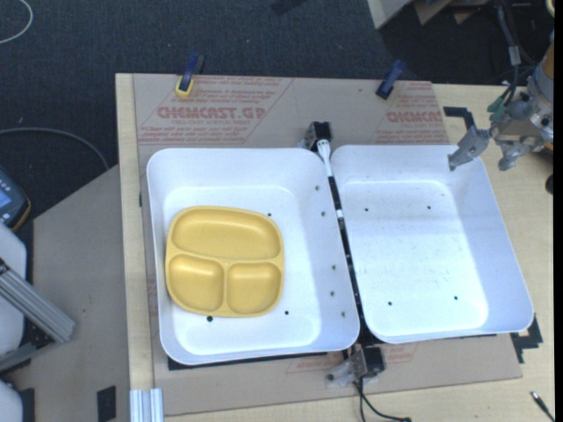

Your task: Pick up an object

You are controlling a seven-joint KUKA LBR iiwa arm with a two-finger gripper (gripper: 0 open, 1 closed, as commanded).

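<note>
Arm cut off by right picture edge; only its wrist end and the claw (484, 148) are in frame, over the far right corner of the right bin (493, 227). Claw small and partly blurred; finger state not readable. Printed lettering on the surface (255, 104) along its far edge partly covered by bin rims. Cable (378, 407) at the near edge runs out of frame at the bottom.
</note>
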